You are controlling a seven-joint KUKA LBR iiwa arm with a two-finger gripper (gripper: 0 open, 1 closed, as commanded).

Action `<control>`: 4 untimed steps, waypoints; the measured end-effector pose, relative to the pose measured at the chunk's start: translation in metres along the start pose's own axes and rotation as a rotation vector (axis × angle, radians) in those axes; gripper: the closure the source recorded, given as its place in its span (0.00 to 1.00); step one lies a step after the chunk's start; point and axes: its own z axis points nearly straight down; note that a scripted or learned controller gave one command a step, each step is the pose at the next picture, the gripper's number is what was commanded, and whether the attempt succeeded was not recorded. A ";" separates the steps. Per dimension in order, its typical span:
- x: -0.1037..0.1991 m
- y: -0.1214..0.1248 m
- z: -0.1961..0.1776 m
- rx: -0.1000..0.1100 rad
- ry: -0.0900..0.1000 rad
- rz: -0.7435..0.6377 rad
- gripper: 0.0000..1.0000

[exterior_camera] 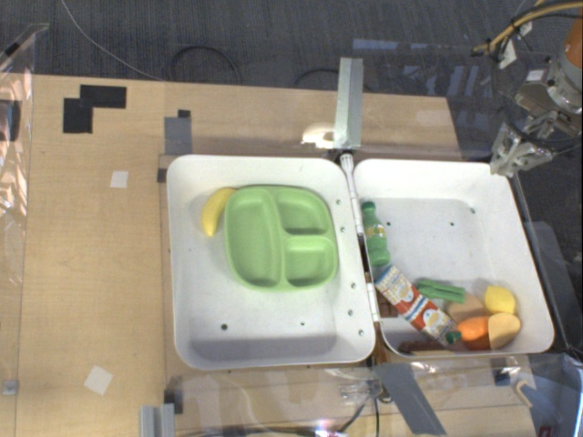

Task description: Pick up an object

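My gripper hangs at the far right corner of the right bin, above its rim, with two pale fingers spread apart and nothing between them. The right bin holds a green bottle along its left wall, a red and white carton, a green pod-shaped piece, a yellow lemon and an orange carrot-like piece near the front right corner. The left bin holds a green sectioned plate with a yellow banana beside its left edge.
A metal post stands behind the seam between the bins. Black marker blocks lie on the wooden bench at the far left. Cables trail above the arm at the top right.
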 end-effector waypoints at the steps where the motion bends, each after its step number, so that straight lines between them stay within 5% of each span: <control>1: 0.047 0.068 0.022 -0.006 0.003 -0.223 1.00; 2: -0.001 0.001 0.005 -0.005 0.000 -0.328 1.00; 4: 0.000 0.001 0.008 -0.005 -0.001 -0.754 1.00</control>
